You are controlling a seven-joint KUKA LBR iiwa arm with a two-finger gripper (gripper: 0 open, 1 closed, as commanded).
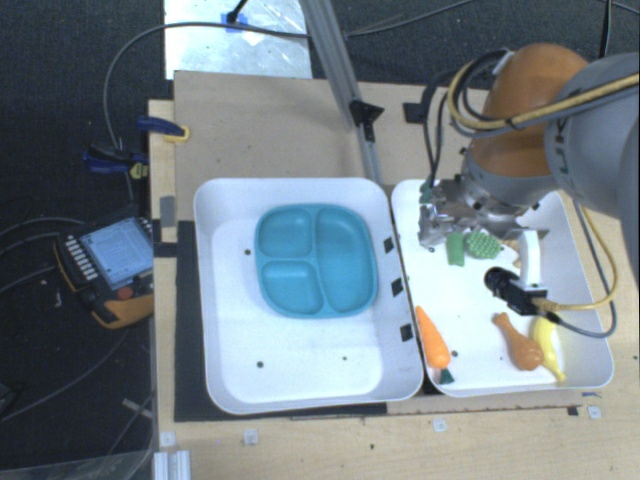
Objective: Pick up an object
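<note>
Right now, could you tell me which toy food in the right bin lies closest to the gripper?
The green piece, right beneath the gripper. The carrot, drumstick and banana all lie nearer the bin's front edge.

My arm (600, 128) in smooth grey casing, a rounded orange band (530, 93) above the wrist, yellow and black cables (470, 88) looped beside it, silver metal gripper (440, 230) hardware below, a black-and-white attachment (520, 273) with trailing yellow cable.

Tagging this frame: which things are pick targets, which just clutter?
Job: gripper; green toy, carrot, drumstick, banana, all in right bin.

Clutter: blue divided plate in left bin; clamps; handheld device.
</note>
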